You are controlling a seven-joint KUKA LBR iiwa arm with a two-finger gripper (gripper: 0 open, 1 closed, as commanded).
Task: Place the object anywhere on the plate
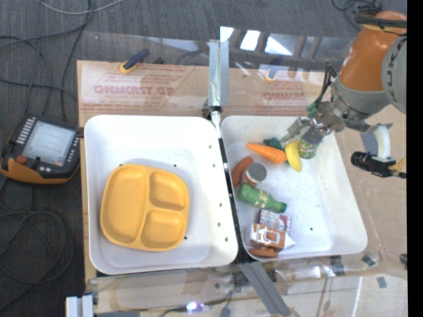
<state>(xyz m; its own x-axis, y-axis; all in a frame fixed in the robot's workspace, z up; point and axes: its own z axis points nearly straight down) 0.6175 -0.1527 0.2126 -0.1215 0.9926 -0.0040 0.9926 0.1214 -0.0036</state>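
Two white bins [92, 197], one yellow plate [145, 207], one carrot [267, 152], one green bottle [262, 197]

Yellow three-compartment plastic plate [145, 207] sits flat in the left white bin [106, 134], toward six o'clock. Small greenish jar [307, 148] stands upright in the right bin [340, 223], at its one o'clock corner.

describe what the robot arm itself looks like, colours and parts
The arm is grey with a broad, rounded orange band above the wrist. Below it, a metallic grey wrist section narrows to the small pincer, which is grey with dark parts. A white-and-black fitting sits beside the arm.
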